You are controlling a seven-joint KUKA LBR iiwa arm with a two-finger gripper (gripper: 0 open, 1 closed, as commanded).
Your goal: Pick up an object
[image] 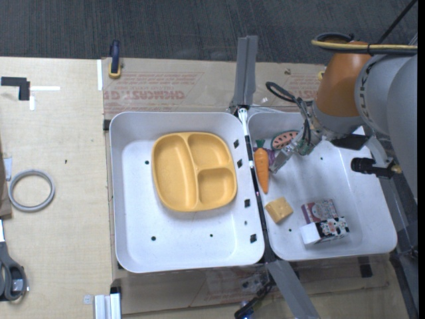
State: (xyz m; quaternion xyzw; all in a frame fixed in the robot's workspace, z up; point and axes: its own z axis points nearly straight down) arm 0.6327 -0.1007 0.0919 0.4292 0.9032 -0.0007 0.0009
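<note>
Jaws (284, 157) state unclear, beside tapered orange carrot (261, 169); pale cheese wedge (279, 210) nearby.

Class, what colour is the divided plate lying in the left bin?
Yellow-orange, plain with no pattern. The divided plate shows clearly in the camera view.

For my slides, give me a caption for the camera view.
Gripper low in the right bin near a carrot; a yellow plate sits in the left bin.

The arm (372, 92) ran off the right edge. A round patterned thing (285, 139) lay partly hidden behind the wrist. Scissors (10, 278) were cut by the left edge.
</note>
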